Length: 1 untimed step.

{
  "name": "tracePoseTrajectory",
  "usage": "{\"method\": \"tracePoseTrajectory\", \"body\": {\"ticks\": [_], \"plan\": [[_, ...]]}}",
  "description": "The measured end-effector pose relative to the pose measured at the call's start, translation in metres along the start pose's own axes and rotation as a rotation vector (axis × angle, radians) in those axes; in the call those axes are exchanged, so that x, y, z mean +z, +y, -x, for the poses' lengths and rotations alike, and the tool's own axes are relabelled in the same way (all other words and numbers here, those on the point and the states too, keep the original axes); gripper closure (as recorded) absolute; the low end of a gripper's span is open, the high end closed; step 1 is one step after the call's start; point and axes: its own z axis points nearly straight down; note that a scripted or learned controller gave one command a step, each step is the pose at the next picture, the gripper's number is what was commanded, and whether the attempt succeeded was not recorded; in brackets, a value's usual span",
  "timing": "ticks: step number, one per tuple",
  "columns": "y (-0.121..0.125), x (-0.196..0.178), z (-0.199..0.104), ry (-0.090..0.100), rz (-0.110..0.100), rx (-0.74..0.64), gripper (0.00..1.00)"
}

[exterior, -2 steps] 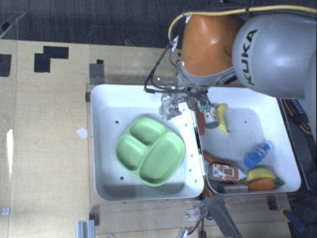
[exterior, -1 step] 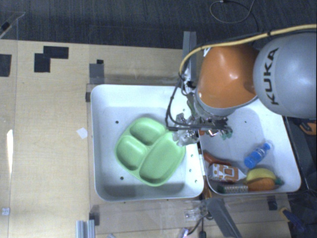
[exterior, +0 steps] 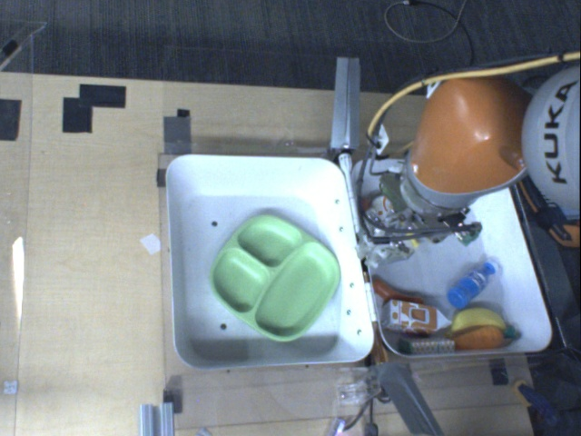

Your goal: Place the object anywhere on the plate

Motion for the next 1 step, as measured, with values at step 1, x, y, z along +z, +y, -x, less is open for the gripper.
{"method": "tracePoseTrajectory", "body": {"ticks": [1], "plan": [[0.0014, -0.0848, 0.0483, -0.002, 0.000, -0.055, 1.00]]}}
